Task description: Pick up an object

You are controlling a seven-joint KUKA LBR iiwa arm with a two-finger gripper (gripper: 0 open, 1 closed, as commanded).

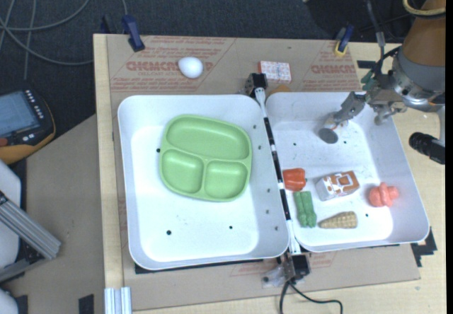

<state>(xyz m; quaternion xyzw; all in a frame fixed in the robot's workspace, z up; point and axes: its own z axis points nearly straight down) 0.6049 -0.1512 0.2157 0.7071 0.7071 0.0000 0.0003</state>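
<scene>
The right bin [396,143] holds several small objects along its near side: a red-orange piece [294,178], a green vegetable-like toy [306,208], a white and orange packet [337,185], a tan cone [338,220] and a pink toy [383,194]. My gripper [333,127] reaches in from the right and hangs over the far part of this bin, well behind the objects and touching none of them. The grey arm with its orange band [425,44] sits at the right edge.
The left bin [141,221] carries a green divided plate [206,158]. On the cardboard behind the bins lie a white egg-shaped ball [190,66] and a small pink patterned block [275,70]. Blue clamps [132,31] hold the board's far corners.
</scene>
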